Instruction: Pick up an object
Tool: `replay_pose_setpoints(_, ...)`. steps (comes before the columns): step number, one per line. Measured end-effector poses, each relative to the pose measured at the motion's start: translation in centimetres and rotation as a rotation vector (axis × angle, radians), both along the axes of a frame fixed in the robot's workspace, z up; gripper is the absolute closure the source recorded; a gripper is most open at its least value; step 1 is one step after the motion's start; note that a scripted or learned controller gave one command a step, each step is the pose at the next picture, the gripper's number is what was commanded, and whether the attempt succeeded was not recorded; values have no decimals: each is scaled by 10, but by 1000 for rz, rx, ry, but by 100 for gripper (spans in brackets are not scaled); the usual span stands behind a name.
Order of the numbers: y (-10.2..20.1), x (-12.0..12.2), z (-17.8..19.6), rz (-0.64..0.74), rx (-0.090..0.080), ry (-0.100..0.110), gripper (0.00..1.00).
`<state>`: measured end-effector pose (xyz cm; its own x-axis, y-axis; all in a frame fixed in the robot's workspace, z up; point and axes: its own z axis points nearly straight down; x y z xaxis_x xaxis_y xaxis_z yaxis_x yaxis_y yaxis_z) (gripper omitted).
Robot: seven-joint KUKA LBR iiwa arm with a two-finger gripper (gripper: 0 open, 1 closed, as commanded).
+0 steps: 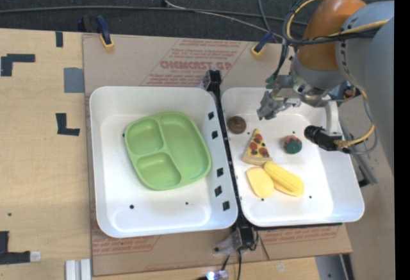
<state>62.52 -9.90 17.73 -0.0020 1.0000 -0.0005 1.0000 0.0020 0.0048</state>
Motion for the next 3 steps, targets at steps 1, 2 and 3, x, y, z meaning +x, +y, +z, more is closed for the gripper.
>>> replay_pose_setpoints(1,5,5,62,0,0,-1,100)
replay_pose_setpoints(2,5,5,86,-1,0,3,100)
replay_pose_setpoints(3,56,-9,87,4,2,6,100)
